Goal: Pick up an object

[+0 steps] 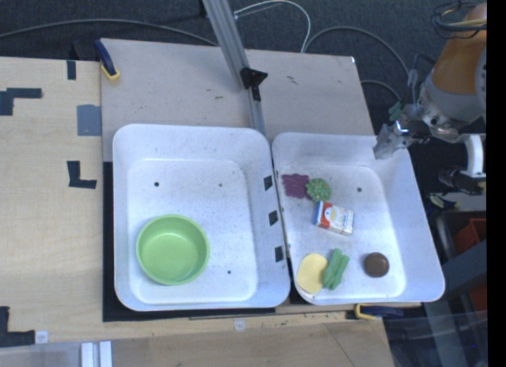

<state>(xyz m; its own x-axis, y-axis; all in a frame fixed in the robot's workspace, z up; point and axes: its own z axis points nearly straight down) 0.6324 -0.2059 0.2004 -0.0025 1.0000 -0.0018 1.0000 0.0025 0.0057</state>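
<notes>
Where pale wooden bench [47, 223] carries two white bins: green bowl [172, 248] in left bin [190, 148]; purple piece [295, 185], green broccoli-like piece [319, 190], small carton [333, 217], yellow piece [312, 272], green pod [336, 269], brown ball [375, 264] in right bin [419, 262]. End effector [385, 142] over right bin's upper-right rim, finger state unreadable. Dark carpet beyond, cables trailing.

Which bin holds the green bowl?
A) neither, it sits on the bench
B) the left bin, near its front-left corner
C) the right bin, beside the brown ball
B: the green bowl sits inside the left bin, toward its front-left corner.
</notes>
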